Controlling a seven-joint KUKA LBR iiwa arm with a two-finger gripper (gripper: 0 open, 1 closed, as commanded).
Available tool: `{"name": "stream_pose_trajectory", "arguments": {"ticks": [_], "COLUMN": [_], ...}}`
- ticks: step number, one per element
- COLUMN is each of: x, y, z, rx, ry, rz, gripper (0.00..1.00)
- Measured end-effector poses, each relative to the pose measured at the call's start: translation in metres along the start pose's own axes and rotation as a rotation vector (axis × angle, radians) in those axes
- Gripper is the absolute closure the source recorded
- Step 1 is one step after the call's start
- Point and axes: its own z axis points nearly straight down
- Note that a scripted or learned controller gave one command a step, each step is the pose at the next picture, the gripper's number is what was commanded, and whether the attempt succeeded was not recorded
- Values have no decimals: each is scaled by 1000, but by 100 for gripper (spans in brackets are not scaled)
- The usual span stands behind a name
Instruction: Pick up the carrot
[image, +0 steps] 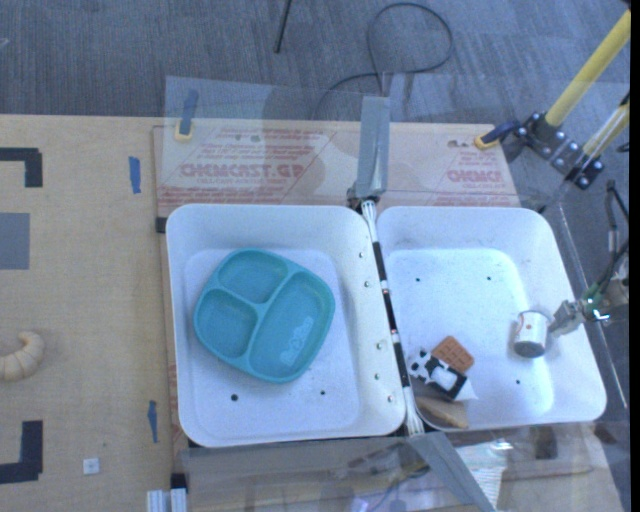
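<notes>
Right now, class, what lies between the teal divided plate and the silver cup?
In the camera view, the two bins' adjoining rims, then bare white floor of the right bin. The orange-and-black items sit just off that line, towards the front.

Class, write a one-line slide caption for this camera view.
Teal divided plate in the left bin; small items cluster in the right bin.

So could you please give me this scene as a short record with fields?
left bin: teal plate, three compartments
right bin: metal cup near right wall; orange item, possibly the carrot, near left wall
beside orange item: black-and-white toy, touching it
front-left corner of right bin: tan item
bench: croissant at far left
</notes>
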Motion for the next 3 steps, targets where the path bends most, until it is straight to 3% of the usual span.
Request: {"name": "stream_pose_trajectory", "arguments": {"ticks": [3], "x": [24], "y": [5], "z": [1], "rx": [0], "ry": [1], "rz": [-437], "gripper": [100]}}
